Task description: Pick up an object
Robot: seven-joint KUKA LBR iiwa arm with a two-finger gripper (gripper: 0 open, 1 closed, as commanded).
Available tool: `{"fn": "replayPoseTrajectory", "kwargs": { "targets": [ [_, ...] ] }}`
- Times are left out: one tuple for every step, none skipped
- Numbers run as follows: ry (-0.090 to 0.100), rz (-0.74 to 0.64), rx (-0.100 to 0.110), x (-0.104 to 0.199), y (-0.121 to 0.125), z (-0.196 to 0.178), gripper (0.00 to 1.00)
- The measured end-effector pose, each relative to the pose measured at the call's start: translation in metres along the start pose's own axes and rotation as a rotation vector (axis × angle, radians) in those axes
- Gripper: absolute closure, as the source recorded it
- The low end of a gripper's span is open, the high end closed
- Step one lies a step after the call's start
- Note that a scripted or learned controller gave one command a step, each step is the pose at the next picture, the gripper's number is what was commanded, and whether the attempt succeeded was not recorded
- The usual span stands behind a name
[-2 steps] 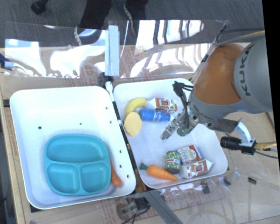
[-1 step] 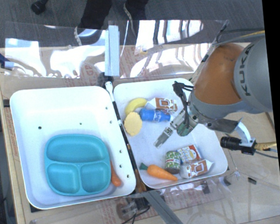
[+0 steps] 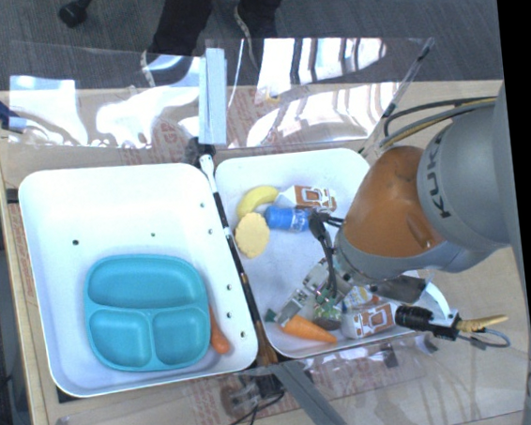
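Carrot [image 3: 308,328], orange and tapered, lies along the bottom edge of the right bin [image 3: 355,162], its tip pointing toward the bin's bottom right corner. The claw [image 3: 312,296] hangs low just above it, close to the bin floor; whether the claw is open or closed cannot be told from this angle.

Just right of the carrot, at the same bottom edge, sits a small carton [image 3: 371,319] with a brown and white label, its print too small to read. Toward the bin's top edge lie a blue bottle [image 3: 287,218], a second small carton [image 3: 315,197] beside it, a yellow banana [image 3: 256,198] and, against the left wall, a pale yellow round piece [image 3: 252,236].

The arm [image 3: 453,197] reaches in over the bin's right edge, its orange band [image 3: 388,213] above the wrist; dark letters reading "KU" show on the grey casing.

In the left bin [image 3: 47,201], a blue divided plate [image 3: 147,311] fills the bottom half, and a small orange piece [image 3: 219,338] rests in the bottom right corner, touching the plate's rim.
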State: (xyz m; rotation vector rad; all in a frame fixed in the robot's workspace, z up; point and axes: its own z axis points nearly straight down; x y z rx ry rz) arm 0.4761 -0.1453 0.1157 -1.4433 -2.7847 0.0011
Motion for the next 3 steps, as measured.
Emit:
{"fn": "replayPoseTrajectory", "kwargs": {
  "targets": [
    [-0.015, 0.241, -0.002, 0.017, 0.013, 0.021, 0.0],
    [-0.008, 0.233, -0.002, 0.02, 0.015, 0.013, 1.0],
    [-0.002, 0.33, -0.003, 0.05, 0.036, -0.098, 1.0]
  ]
}}
